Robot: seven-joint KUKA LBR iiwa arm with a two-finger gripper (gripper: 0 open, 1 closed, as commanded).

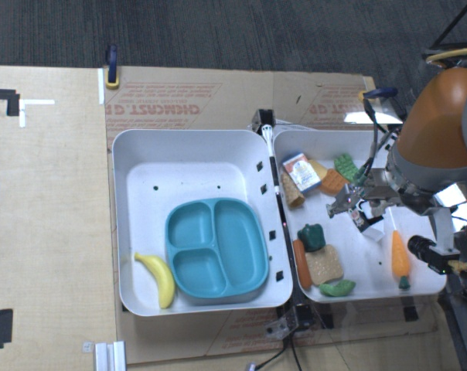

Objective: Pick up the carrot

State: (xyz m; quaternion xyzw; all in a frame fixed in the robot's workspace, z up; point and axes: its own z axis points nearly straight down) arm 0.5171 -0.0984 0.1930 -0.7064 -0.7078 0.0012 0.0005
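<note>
— In the right bin point(373, 141), where is the carrot point(400, 255)?

— Near the right wall, close to the front. It lies flat. Its long side runs from back to front, with the green end pointing to the front.

— Where is the gripper point(356, 203)?

— To the left of the carrot and a bit farther back, over the middle of the bin. The carrot is not between the fingers. It lies apart from them.

— Are the fingers squeezed or loose?

— I cannot tell. They are too small and dark.
</note>
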